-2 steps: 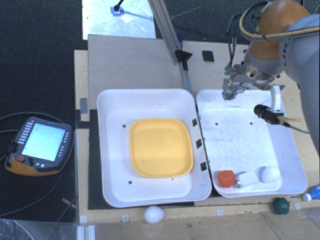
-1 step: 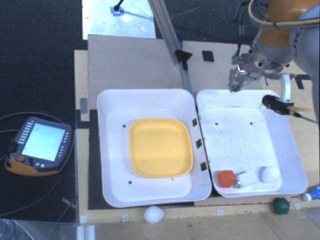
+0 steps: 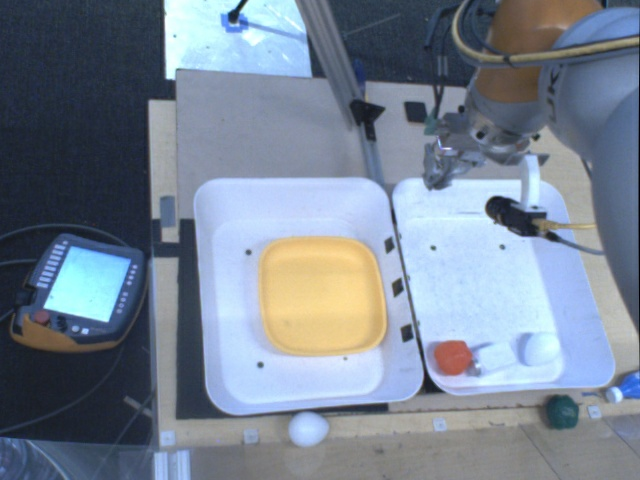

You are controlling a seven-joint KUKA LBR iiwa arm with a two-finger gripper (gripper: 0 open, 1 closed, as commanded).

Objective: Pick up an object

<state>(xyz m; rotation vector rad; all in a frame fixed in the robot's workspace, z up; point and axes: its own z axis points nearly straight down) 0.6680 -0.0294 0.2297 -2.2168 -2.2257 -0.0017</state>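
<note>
Claw (image 3: 438,175) hangs over the far rim of the right bin (image 3: 500,268), finger state not discernible; the candidate orange object (image 3: 452,357) lies at the near edge beside a white ball (image 3: 541,348), probably light, smooth and slippery, best pinched across its middle.

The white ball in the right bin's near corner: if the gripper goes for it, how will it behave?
The white ball looks round and smooth, so it would probably roll or squirt aside under a slightly off-centre pinch. It sits near the right bin's wall, beside a small white piece and an orange object, which may crowd the gripper.
</note>
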